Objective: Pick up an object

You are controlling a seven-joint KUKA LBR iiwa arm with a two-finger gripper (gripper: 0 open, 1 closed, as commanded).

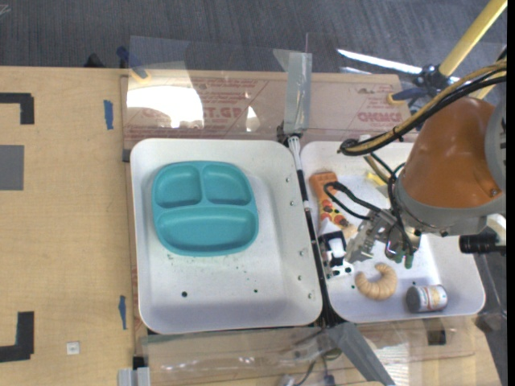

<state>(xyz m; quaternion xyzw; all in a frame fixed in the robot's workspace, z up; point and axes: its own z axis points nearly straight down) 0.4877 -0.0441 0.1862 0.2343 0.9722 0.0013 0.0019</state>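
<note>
Several items share the right bin (pixel 471 292); I'm watching the croissant (pixel 378 281), lying just below my gripper (pixel 385 244), long axis left to right; fingers look spread with nothing between them; the arm (pixel 451 163) reaches in from the right, wrist bent down over the bin; a can (pixel 426 297) sits beside the croissant.

Teal tray (pixel 205 207) — smooth, matt plastic

My one camera sits fixed above the bench (pixel 64 215), looking down at a slant toward twelve o'clock, near enough to frame both bins; my arm (pixel 451 163) enters at three o'clock.
</note>
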